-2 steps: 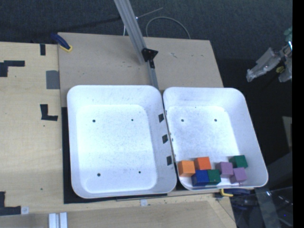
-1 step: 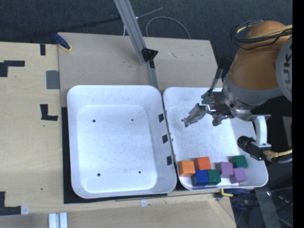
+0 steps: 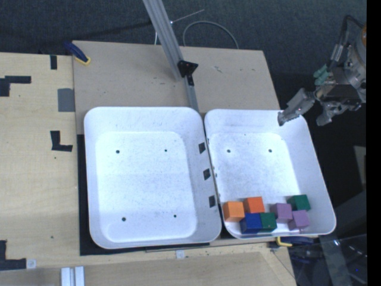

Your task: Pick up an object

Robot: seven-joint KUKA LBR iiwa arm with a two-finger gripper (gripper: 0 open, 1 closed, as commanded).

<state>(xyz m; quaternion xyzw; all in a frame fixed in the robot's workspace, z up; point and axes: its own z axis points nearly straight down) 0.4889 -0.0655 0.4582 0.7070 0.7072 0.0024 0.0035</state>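
Observation:
Several small blocks lie along the near edge of the right bin (image 3: pixel 297 142): an orange block (image 3: pixel 234 210), a darker orange block (image 3: pixel 255 204), a blue block (image 3: pixel 252 221), a green block (image 3: pixel 268 221), two purple blocks (image 3: pixel 283 211) (image 3: pixel 300 220) and a dark green block (image 3: pixel 299 202). My gripper (image 3: pixel 308 113) hangs at the far right corner of the right bin, above its rim and far from the blocks. Its two fingers (image 3: pixel 293 110) are spread apart with nothing between them.
The left bin (image 3: pixel 95 159) stands beside the right one, with black clips between them. A slanted metal pole (image 3: pixel 164 25) rises behind the bins. A blue and yellow tool (image 3: pixel 78 52) lies at the bench's far left.

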